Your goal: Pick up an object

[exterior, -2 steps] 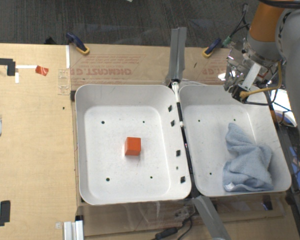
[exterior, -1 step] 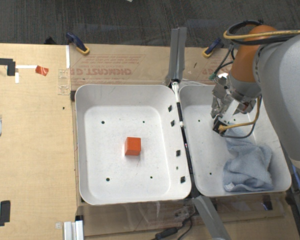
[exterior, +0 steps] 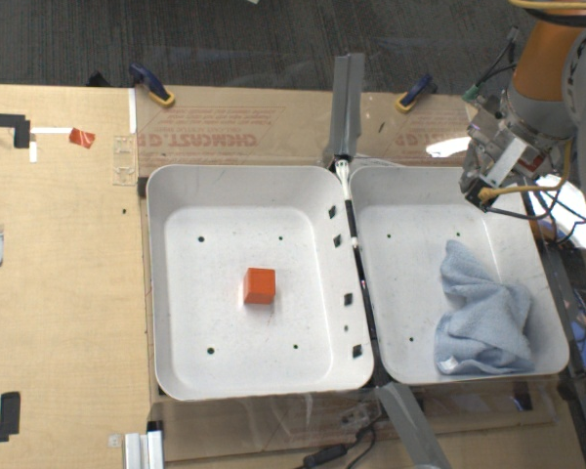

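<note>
Plainly, the orange block (exterior: 260,286) lies near the middle of the left bin (exterior: 176,262), well apart from the gripper (exterior: 483,186) at the upper right of the frame. That gripper hangs over the right bin's (exterior: 410,340) back corner (a crumpled blue cloth (exterior: 483,316) lies lower right); how its fingers stand cannot be told.

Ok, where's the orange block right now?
In the camera view, the orange block sits alone near the middle of the left bin, well apart from the blue cloth in the right bin.
</note>
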### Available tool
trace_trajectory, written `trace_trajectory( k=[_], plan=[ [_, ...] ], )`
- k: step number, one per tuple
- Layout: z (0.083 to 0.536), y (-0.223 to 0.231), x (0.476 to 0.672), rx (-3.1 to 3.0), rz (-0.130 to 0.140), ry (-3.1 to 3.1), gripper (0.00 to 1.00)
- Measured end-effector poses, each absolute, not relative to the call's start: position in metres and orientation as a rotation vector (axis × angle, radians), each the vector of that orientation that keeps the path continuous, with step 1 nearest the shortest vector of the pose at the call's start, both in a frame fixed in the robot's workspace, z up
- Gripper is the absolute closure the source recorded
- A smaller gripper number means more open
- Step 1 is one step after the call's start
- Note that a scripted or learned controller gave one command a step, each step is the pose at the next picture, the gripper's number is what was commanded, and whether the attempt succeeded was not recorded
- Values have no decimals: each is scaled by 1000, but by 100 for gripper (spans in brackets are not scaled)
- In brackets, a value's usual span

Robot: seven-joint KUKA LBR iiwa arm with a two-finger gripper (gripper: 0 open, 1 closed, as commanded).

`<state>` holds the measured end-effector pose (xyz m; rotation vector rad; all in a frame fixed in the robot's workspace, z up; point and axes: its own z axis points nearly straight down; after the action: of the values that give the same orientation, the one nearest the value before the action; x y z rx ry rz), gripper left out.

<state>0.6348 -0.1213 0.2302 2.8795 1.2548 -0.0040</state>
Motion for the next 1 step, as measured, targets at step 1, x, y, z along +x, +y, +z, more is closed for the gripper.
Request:
trace_trajectory(
  k=[1],
  plan=[
    [138, -116, 643, 2927, -8, 1144, 100]
  ],
)
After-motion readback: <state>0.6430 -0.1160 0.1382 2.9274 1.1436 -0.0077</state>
